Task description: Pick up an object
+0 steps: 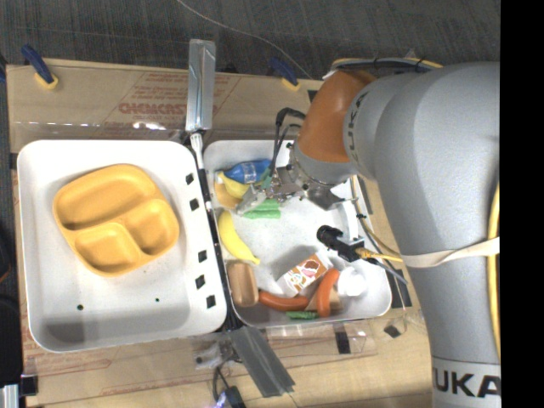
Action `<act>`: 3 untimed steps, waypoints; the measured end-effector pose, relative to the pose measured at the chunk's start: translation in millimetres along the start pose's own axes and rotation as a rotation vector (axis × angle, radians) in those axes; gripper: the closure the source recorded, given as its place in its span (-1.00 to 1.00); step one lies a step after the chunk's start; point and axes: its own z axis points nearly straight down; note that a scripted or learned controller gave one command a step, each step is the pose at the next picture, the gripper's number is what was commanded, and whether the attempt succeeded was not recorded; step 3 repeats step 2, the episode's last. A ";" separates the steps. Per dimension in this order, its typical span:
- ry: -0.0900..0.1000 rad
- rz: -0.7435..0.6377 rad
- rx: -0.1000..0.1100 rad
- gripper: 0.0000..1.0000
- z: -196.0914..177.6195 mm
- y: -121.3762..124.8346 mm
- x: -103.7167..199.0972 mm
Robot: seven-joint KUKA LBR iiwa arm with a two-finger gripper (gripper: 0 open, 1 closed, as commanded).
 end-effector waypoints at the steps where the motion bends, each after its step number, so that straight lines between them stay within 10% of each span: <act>1: 0.001 -0.003 0.004 1.00 -9.1 -0.5 0.2; 2: 0.000 0.414 -0.005 1.00 -102.6 14.9 26.1; 3: 0.000 0.414 -0.005 1.00 -102.6 14.9 26.1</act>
